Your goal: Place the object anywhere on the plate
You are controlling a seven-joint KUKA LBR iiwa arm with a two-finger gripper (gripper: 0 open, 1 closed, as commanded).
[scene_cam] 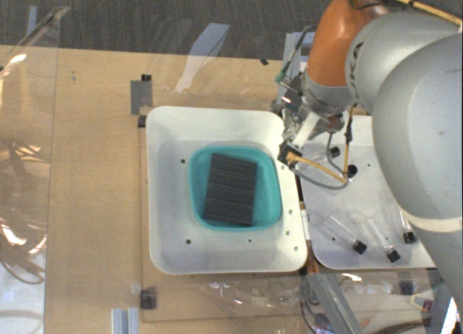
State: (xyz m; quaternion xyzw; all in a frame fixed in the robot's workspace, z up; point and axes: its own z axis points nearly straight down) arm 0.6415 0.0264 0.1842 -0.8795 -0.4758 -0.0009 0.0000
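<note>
A dark ribbed block is seen lying flat in the middle of the teal plate, well inside its rim, so the placing may be judged done. The plate is seated in the left bin on the desk. The claw is held just off the plate's upper right, probably to stay clear of the block. Whether it is open or closed cannot be told.

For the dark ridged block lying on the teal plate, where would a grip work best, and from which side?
Probably from straight above, pinching the dark ridged block across its two long edges at mid-length. It lies flat, and the raised rim of the teal plate blocks side approaches.
</note>
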